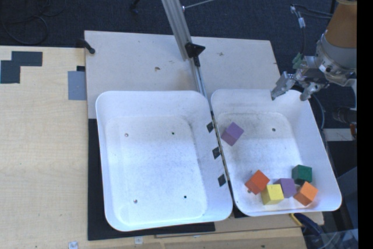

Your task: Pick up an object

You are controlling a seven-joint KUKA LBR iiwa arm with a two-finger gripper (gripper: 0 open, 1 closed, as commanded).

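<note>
The right bin (309, 119) holds several small blocks. A purple block (232, 133) lies alone near the bin's left wall. Clustered at the front right corner are an orange-red block (257, 181), a yellow block (271, 193), a lilac block (287, 186), a green block (302, 173) and an orange block (306, 193). My gripper (294, 87) hangs above the far right rim of this bin, well away from all the blocks. Its two fingers are spread apart with nothing between them.
The left bin (111, 125) sits beside the right one, with black clips along the shared wall. A slanted aluminium bar (175, 11) rises behind the bins. The arm's grey and orange wrist (341, 26) stands at the right edge.
</note>
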